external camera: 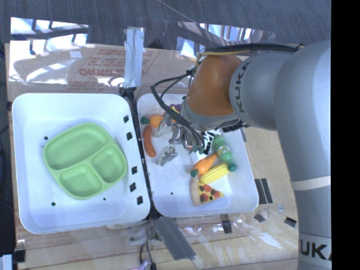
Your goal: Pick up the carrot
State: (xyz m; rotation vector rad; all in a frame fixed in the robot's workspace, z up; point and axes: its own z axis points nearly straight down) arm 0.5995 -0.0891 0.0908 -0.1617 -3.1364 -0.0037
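So far I judge the task as only begun: from my station I see the gripper (169, 151) hanging low over the right bin (242, 198), about the middle of its floor and a little toward the left wall, and nothing sits between its fingers. The two metal fingers (165, 158) look slightly apart to me, with a small gap between the tips, and they point down to bare white floor. The carrot (205, 163) lies free on the bin floor, near the right wall, with its green top pointing up and right; it is close to the gripper on the right of it but not touching it. Just below the carrot is a corn cob (215, 173), touching it or almost, and under that a pizza slice (203, 194) near the front edge. A sausage (149, 142) lies along the left wall of the same bin, and a small orange piece (156, 120) is at the back left corner; I cannot tell what that piece is. The left bin (22, 151) holds a green divided plate (84, 159). What is left, as I judge it: bring the fingers over the carrot, close on it without taking the corn, and lift
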